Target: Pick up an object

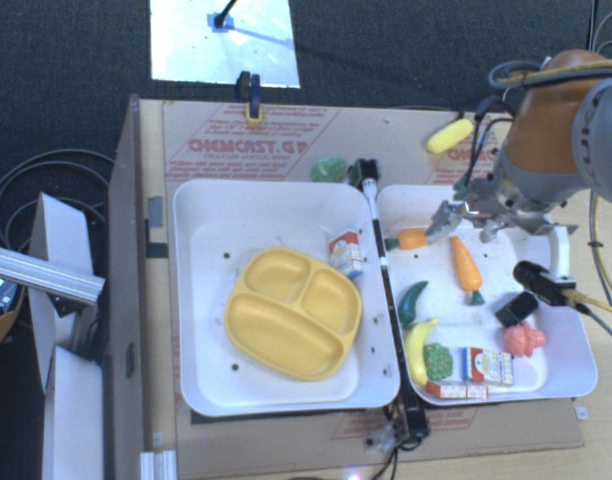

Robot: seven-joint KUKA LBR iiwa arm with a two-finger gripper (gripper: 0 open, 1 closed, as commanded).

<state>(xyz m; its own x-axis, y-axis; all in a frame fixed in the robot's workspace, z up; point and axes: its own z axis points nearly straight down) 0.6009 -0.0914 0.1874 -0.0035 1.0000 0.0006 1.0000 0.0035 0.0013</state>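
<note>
My gripper (465, 228) hangs over the back of the right bin (576, 368), open, with nothing between its fingers. Just below it lies an orange carrot (467, 265), and a small orange piece (412, 239) sits to its left by the bin wall. Further forward are a green pepper (412, 301), a banana (418, 346), a broccoli piece (438, 361), a red and white box (486, 366), a pink toy (524, 339) and a black block (516, 309).
The left bin (201, 268) holds a yellow divided plate (294, 311) and a small carton (346, 253). A black brush (367, 175) lies along the divider. A yellow object (449, 135) and a green one (329, 170) rest on the cardboard behind the bins.
</note>
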